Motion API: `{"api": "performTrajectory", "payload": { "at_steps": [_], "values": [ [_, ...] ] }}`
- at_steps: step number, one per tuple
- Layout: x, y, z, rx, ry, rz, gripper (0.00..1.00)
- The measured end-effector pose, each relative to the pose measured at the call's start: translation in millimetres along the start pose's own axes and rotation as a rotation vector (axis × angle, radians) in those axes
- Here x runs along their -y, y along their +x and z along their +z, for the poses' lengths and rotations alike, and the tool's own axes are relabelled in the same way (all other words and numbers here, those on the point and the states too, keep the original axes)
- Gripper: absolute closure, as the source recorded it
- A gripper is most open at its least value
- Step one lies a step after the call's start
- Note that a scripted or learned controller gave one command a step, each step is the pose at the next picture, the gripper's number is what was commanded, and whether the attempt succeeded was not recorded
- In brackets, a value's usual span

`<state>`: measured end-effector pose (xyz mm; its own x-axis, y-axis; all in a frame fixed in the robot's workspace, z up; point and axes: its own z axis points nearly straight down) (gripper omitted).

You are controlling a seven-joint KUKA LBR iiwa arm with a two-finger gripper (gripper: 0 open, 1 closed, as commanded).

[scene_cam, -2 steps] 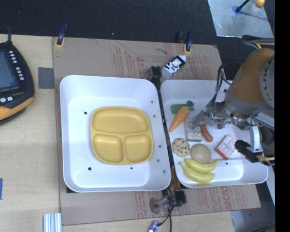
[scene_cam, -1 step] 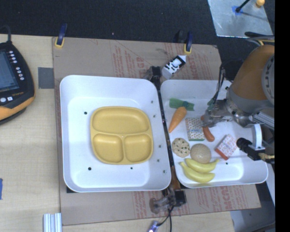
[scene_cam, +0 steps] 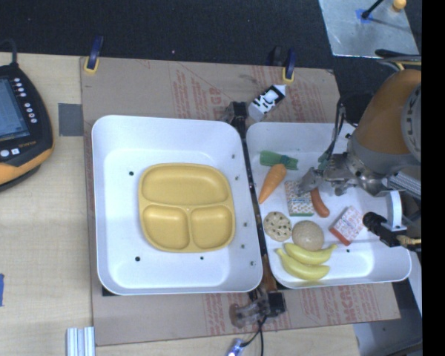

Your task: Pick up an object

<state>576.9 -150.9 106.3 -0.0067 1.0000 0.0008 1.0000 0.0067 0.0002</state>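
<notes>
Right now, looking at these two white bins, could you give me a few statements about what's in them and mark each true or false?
1. The yellow divided tray sits in the left bin. True.
2. The bananas lie in the left bin. False: they lie in the right bin, near its front edge.
3. The carrot lies in the right bin. True.
4. The gripper hangs over the left bin. False: it is over the right bin, near the sausage.
5. The cookie rests on the yellow tray. False: it is in the right bin.
</notes>
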Motion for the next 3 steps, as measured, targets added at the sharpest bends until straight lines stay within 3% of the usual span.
{"api": "performTrajectory", "payload": {
  "at_steps": [1,2,3],
  "values": [
    [0.0,-0.9,-10.2,0.000,0.002,0.001,1.00],
    [0.1,-0.9,-10.1,0.000,0.002,0.000,0.00],
    [-0.1,-1.8,-20.3,0.001,0.003,0.000,1.00]
  ]
}}
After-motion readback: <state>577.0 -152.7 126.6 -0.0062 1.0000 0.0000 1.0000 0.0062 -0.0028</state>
